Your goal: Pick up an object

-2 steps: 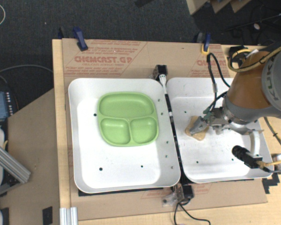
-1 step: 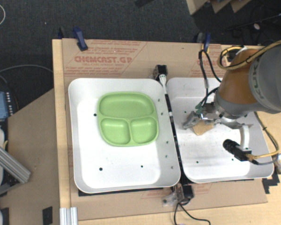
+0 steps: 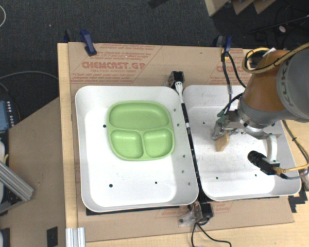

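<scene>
Camera view, looking down at a slant on a desk [image 3: 144, 60] topped with brown cardboard printed in red lettering. Two shallow white bins sit side by side, glossy plastic with rounded corners, touching along a dark centre seam. The left bin [image 3: 92, 179] holds a pale green divided plate [image 3: 141, 130], matte, rounded-rectangle, one wide compartment at the far side and two smaller ones at the near side; it lies flat in the bin's far half. The right bin [image 3: 237, 181] holds a small tan object [image 3: 221, 142], blocky, dull surface, lying on the bin floor near its middle-left. The grey arm [image 3: 298, 86] with its orange band [image 3: 262, 94] reaches in from the right; the pincer [image 3: 222, 133] is low over the right bin, just above the tan object. Cannot tell how the pincer stands, nor whether it touches the object. Blue clamps [image 3: 87, 41] grip the desk's far edge.
</scene>
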Action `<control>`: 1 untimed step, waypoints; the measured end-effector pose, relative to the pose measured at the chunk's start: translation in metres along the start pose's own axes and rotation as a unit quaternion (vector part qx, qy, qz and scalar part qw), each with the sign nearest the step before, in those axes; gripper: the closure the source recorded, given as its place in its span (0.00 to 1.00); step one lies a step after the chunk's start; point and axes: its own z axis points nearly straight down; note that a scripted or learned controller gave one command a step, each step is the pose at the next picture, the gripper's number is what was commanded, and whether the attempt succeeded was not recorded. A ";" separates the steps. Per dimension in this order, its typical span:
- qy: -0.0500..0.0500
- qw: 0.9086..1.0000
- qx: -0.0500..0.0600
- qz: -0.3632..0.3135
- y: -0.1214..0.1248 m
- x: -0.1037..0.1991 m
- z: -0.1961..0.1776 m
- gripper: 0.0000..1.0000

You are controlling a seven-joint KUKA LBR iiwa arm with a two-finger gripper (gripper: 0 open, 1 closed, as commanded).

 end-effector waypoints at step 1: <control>0.001 1.000 -0.004 -0.004 0.057 0.061 -0.094 1.00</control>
